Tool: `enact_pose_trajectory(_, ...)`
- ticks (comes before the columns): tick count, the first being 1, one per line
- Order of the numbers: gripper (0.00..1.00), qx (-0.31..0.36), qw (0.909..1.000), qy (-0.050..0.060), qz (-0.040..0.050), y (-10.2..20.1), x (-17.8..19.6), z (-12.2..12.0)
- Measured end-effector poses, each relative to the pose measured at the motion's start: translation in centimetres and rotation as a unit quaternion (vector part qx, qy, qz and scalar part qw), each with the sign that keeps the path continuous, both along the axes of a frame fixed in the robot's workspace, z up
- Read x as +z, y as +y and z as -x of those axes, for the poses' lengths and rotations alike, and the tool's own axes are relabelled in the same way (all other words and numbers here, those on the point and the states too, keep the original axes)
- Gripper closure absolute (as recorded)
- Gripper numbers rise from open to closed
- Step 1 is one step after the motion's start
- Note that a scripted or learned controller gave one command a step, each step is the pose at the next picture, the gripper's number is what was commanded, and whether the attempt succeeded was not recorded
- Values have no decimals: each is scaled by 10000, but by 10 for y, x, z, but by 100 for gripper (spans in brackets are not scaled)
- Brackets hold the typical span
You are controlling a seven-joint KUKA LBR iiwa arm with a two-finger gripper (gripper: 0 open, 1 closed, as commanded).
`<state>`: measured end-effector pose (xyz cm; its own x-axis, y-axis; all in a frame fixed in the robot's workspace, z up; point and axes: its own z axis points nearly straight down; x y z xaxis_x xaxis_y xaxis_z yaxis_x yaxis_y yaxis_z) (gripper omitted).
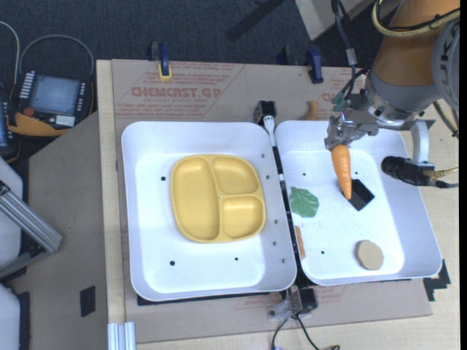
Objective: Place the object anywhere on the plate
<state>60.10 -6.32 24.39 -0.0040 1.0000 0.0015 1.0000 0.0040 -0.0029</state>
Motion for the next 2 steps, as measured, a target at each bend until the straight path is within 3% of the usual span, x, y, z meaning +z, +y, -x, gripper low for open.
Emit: enact_pose_trajectory(2, 100, 3, 10000, 1, 0, 100, -24, 11)
